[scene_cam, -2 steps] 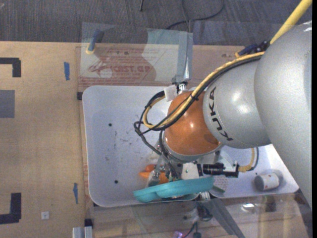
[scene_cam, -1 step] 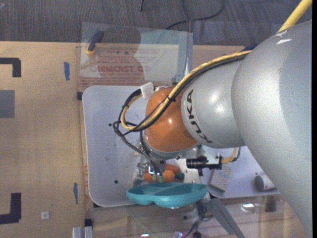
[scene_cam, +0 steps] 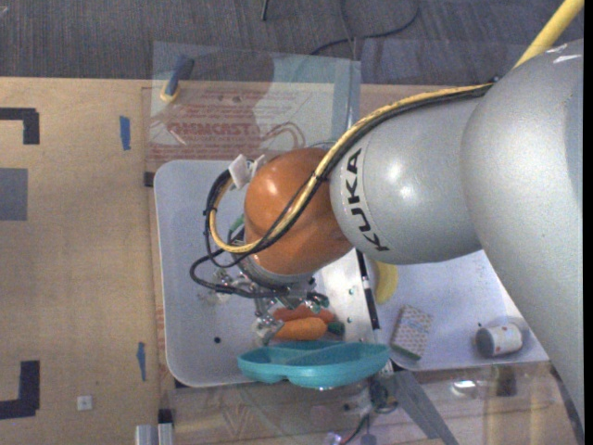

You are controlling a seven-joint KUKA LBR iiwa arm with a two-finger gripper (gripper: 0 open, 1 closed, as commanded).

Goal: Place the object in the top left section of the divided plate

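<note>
Smooth grey arm (scene_cam: pixel 482 174) with its glossy orange band (scene_cam: pixel 287 216) hangs over the left shallow white bin (scene_cam: pixel 176 248), hiding the gripper (scene_cam: pixel 278 304); you cannot tell how its fingers stand. An orange carrot-like object (scene_cam: pixel 301 327) lies just under the wrist, touching or just above the teal moulded plastic divided plate (scene_cam: pixel 310 364) at the bin's near edge. Judge the section dividers before you lower and release.

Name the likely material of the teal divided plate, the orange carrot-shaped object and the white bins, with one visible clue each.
Teal divided plate: probably moulded plastic, going by its even colour and smooth rounded rim. Orange carrot-shaped object: likely a plastic toy, uniformly bright; too small to be sure. White bins: apparently matte plastic or coated sheet, plain with rounded corners.
</note>
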